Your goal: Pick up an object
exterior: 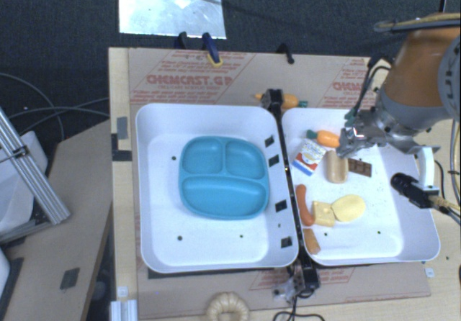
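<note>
The right bin (410,240) holds several toy foods. An orange carrot (328,137) lies at its back, with a white packet (311,152) just left of it. A tan roll (336,167) and a brown chocolate bar (360,167) sit near the middle. Closer to the front are a red sausage (305,204), a cheese wedge (323,213), a pale yellow piece (348,207) and a small orange piece (311,240). My gripper (353,137) hangs over the back of this bin, right of the carrot and just behind the chocolate bar and the roll.
The left bin (158,240) carries a blue divided plate (223,177). A black divider with clips (284,175) runs between the bins. A small orange item (289,101) lies on the cardboard behind the bins.
</note>
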Controlling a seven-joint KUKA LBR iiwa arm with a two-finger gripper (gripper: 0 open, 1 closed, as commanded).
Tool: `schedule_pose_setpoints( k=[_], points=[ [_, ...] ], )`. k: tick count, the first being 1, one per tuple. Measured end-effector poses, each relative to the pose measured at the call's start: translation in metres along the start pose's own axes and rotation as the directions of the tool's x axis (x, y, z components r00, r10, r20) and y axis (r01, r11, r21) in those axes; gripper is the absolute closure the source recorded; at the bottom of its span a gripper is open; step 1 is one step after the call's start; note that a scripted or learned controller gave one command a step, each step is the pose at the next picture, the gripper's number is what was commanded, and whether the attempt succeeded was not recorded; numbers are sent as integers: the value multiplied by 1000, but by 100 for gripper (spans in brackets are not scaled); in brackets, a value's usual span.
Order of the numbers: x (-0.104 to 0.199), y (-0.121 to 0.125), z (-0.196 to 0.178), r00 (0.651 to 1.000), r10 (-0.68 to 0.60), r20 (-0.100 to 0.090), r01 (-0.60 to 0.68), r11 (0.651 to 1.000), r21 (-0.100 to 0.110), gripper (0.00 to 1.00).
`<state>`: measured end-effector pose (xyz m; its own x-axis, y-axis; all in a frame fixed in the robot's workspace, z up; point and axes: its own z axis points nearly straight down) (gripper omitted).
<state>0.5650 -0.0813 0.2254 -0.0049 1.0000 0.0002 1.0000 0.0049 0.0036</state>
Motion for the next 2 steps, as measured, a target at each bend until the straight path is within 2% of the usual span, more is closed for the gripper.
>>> schedule_pose_setpoints(
  k=[2],
  points=[
    [105, 40, -15, 1000, -5, -3, 5, 1000, 0, 100]
  ],
)
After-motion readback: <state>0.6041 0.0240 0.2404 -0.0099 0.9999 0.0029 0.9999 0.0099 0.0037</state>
